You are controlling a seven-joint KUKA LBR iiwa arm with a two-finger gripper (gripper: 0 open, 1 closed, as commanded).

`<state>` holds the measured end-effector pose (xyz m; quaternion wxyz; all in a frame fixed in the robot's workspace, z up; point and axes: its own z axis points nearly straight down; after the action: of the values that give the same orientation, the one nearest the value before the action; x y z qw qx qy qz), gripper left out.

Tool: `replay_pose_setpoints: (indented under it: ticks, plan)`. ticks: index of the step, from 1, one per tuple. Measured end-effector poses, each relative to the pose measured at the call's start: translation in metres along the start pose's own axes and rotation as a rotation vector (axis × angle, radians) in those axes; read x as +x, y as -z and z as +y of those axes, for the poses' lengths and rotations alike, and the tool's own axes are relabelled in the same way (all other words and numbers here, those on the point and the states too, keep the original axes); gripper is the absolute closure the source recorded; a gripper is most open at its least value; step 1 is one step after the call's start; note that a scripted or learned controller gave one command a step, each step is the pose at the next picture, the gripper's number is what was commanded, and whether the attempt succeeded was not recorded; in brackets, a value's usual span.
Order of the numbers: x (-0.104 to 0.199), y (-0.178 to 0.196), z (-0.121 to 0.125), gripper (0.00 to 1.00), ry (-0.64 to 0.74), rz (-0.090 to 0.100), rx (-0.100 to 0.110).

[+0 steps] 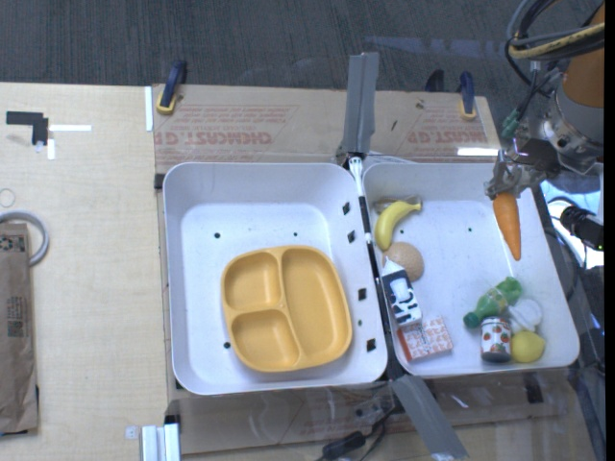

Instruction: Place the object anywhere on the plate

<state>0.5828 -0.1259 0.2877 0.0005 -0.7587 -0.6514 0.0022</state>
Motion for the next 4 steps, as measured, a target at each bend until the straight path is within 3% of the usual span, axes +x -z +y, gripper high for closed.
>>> replay_pose_setpoints:
  ticks: [1, 2, 3, 4]
  plan:
    - [0.068, -0.098, -0.055, 1.00, 0.056, 0.001, 0.001]
    - [0.145, -0.097, -0.030, 1.00, -0.065, 0.000, -0.001]
    - [0.167, -0.097, -0.064, 1.00, -0.249, 0.000, 0.002]
    - [0.204, -0.097, -0.112, 1.00, -0.151, 0.000, 0.001]
